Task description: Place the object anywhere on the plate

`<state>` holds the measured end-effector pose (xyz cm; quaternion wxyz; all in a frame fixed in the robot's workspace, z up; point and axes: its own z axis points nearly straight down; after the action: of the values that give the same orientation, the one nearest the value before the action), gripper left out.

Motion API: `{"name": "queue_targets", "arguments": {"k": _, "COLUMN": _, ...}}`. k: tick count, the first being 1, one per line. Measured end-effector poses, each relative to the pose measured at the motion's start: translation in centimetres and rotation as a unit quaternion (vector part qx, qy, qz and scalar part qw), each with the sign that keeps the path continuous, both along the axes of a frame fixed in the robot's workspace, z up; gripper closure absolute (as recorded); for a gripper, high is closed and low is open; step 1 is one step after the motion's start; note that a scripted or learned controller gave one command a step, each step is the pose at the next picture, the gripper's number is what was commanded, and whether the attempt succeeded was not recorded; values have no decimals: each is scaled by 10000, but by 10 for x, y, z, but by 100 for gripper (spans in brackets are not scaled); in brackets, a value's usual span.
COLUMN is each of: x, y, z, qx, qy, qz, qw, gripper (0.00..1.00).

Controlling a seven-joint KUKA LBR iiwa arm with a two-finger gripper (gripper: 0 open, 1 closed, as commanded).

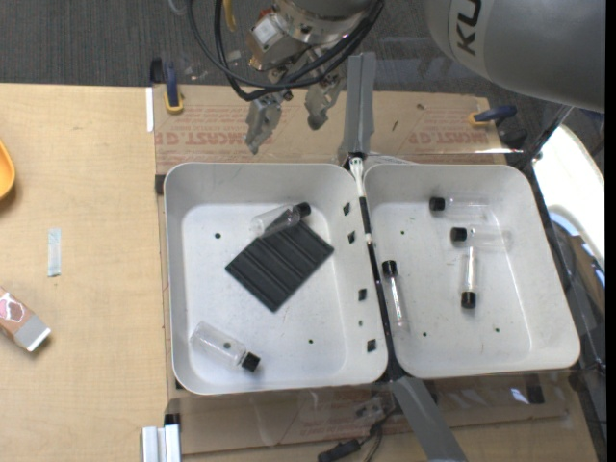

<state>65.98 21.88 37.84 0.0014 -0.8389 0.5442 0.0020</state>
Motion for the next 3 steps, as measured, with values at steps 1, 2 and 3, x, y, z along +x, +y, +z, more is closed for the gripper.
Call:
{"name": "queue_targets", "arguments": {"k": 1, "x": 0, "y": 5, "z": 60, "qx": 10, "qy": -14, "qz": 3326, "qw": 9431, "gripper": 0}}
{"name": "queue_targets", "arguments": {"k": 2, "x": 2, "y": 3, "z": 67, "qx": 38, "qy": -4, "qz": 3278, "qw": 9447, "gripper": 100}}
{"name": "queue_targets", "arguments": {"k": 3, "x": -46, "y": 10, "z": -119, "qx": 2, "qy": -4, "qz": 4072, "qw": 9133, "gripper": 100}}
